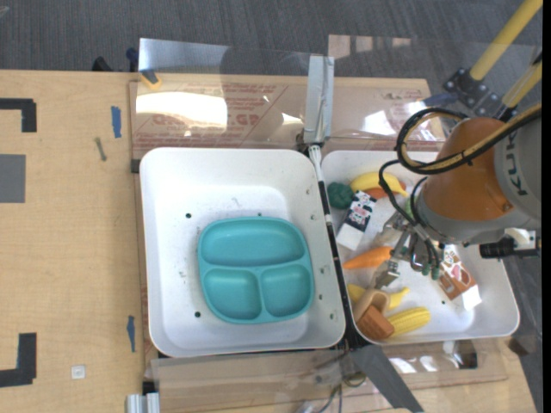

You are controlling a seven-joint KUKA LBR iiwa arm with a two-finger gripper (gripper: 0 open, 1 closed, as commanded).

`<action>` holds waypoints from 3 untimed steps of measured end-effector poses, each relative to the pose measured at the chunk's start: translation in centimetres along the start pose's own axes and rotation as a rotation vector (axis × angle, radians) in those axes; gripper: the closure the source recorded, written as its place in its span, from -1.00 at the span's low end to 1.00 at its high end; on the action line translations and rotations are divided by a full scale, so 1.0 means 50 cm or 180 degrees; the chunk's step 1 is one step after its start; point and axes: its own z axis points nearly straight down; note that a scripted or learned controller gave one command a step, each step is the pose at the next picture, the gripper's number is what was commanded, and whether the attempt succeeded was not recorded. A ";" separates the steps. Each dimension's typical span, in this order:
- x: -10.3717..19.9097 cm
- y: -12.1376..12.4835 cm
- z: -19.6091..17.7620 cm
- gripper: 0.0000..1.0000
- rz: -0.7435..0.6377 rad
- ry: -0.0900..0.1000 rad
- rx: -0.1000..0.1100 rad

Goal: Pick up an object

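Observation:
The right bin (492,315) holds several small items. An orange carrot (367,259) lies at its middle left. A yellow banana (375,181), a green piece (339,195) and a small white and black box (358,214) sit at the back. Yellow corn (407,320) and a brown block (374,317) lie at the front. My gripper (403,261) hangs low over the bin's middle, just right of the carrot's thick end, under the orange wrist band. I see nothing held in it.
The left bin (172,196) holds a teal divided plate (255,267). A red and white packet (457,280) lies right of the gripper. A clear wall and a metal post (318,101) stand behind the bins. Black cables loop above the wrist.

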 end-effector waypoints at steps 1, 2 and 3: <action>0.007 -0.005 -0.001 -1.00 0.0211 -0.0007 -0.0004; 0.012 0.001 0.000 -1.00 0.0693 -0.0004 -0.0004; -0.204 0.054 0.003 -1.00 0.1241 0.0083 0.0036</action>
